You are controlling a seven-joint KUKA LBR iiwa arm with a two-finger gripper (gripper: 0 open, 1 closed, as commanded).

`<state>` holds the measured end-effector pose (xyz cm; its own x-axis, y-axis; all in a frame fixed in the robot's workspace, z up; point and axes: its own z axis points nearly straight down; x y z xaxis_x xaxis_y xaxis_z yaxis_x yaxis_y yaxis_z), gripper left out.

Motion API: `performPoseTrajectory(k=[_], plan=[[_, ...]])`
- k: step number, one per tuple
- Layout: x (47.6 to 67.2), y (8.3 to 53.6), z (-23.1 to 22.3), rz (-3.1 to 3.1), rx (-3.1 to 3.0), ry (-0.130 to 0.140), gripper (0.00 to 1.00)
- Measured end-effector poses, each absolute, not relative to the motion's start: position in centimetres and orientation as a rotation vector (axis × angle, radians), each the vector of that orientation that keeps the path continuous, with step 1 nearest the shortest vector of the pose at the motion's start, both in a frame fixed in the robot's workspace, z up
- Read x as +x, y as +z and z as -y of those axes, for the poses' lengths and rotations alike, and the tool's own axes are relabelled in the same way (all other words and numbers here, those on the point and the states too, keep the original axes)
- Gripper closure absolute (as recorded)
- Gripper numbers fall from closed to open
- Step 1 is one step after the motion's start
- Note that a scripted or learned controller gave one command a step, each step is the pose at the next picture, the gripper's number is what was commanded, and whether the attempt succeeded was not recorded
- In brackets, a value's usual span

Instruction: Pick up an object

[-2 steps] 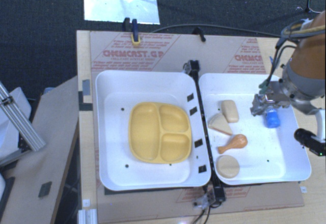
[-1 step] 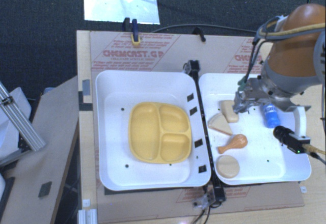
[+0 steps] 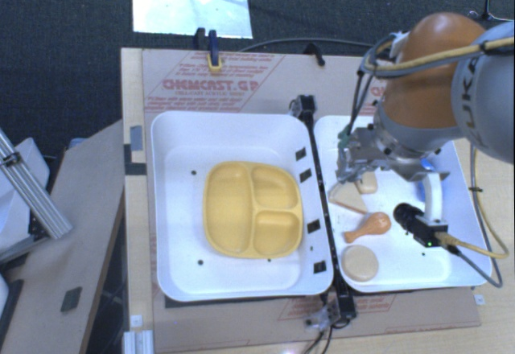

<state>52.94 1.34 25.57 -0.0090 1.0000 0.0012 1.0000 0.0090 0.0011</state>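
Note:
My gripper (image 3: 352,169) hangs low over the left part of the right bin (image 3: 463,264), reaching in from the right. Directly under and beside it sits a small beige block (image 3: 368,183), touching or nearly touching the gripper. A pale tan wedge (image 3: 348,199) lies just in front of that block. An orange drumstick-shaped toy (image 3: 368,226) rests nearer the bin's middle. A round beige disc (image 3: 360,261) lies by the front left corner of the right bin.
The left bin (image 3: 173,151) holds a yellow divided plate (image 3: 252,208) with three compartments. A black-clipped divider (image 3: 314,183) separates the two bins. The arm's grey and orange body (image 3: 434,79) covers the back of the right bin.

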Motion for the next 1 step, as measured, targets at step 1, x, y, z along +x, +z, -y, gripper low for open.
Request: performPoseTrajectory(k=[1], plan=[[54.32,25.79,-6.23,2.23,-2.214,-0.004,1.0]])
